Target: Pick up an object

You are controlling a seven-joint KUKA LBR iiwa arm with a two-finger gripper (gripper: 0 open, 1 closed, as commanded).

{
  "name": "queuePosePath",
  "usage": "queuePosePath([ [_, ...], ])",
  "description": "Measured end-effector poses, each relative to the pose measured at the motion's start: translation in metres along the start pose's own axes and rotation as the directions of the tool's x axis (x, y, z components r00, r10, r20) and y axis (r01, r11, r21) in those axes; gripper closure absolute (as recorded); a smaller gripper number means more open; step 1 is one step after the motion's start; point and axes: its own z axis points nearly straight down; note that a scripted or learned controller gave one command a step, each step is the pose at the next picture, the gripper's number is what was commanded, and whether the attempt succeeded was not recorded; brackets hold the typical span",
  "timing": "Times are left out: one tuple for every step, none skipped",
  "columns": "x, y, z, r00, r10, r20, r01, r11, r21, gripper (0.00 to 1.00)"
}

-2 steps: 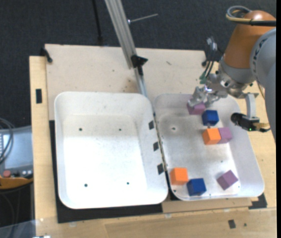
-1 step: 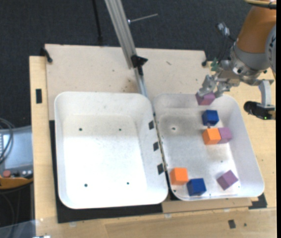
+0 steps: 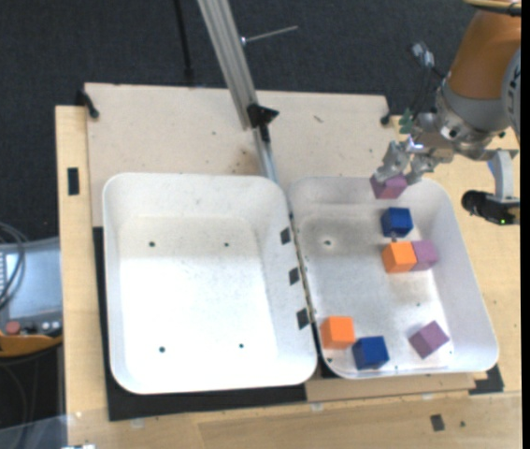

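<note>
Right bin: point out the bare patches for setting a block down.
The right bin is bare on its left half, from the left wall to the blue block and orange block. Also mid-floor, above the front orange block. The right side and front edge are crowded.

A pale wooden bench [image 3: 180, 129] carries two shallow white bins side by side, the right bin [image 3: 465, 279] lying below the jaws, the left bin [image 3: 199, 279] well away from them.

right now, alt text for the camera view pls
The grey-and-orange arm's tool grips a small purple foam cube over the right white bin's far edge. Six more cubes, blue, orange and purple, lie in that bin.
</note>
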Motion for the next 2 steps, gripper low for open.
queuePosePath([
  [0.043,-0.029,0.002,1.000,0.000,-0.003,0.000,1.000,0.003,1.00],
  [0.090,-0.039,0.011,1.000,0.000,-0.004,0.000,1.000,0.003,1.00],
])
